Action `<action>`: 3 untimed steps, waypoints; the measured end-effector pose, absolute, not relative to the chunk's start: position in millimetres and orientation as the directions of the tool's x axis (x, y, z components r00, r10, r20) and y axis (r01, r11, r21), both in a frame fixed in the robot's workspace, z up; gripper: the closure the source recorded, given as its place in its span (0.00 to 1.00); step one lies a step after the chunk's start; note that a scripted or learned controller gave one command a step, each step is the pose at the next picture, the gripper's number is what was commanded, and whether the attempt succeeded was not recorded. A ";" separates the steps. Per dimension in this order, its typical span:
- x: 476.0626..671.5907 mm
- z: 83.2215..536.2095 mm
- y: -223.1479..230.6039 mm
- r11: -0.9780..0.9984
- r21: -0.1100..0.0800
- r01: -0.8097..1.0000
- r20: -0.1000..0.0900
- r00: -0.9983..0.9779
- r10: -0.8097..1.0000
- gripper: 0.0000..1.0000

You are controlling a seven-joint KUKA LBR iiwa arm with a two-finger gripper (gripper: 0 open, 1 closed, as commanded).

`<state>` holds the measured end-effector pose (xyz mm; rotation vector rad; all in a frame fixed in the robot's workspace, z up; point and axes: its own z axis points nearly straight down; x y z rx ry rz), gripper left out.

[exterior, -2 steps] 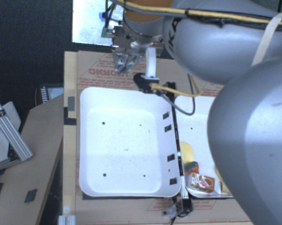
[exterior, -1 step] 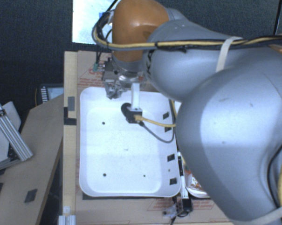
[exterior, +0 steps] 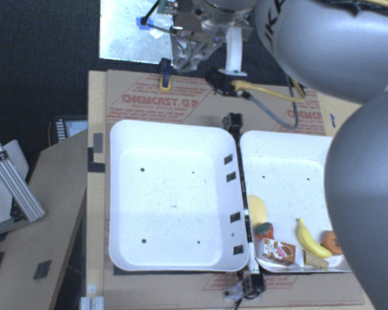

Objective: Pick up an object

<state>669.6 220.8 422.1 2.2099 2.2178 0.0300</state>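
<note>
My gripper (exterior: 184,62) hangs high at the top of the camera view, above the cardboard behind the left bin (exterior: 125,180). Its fingers come together to a point with nothing between them. The objects lie far from it, in the near corner of the right bin (exterior: 289,171): a pale yellow round piece (exterior: 256,208), a small red item (exterior: 263,230), a red and white packet (exterior: 278,252), a banana (exterior: 309,240) and an orange piece (exterior: 332,242). The grey arm (exterior: 361,158) hides the right bin's right side.
A black clip strip (exterior: 238,198) runs along the wall between the two bins. A yellow and grey cable (exterior: 273,97) trails over the cardboard behind the bins. Aluminium rails (exterior: 10,181) stand at the far left.
</note>
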 end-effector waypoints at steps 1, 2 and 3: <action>668.1 345.6 234.8 0.005 -0.003 1.000 -0.001 -0.005 1.000 1.00; 665.1 164.1 233.3 0.000 -0.014 1.000 -0.004 0.000 1.000 1.00; 671.1 319.2 174.9 -0.004 0.017 1.000 0.002 0.004 1.000 1.00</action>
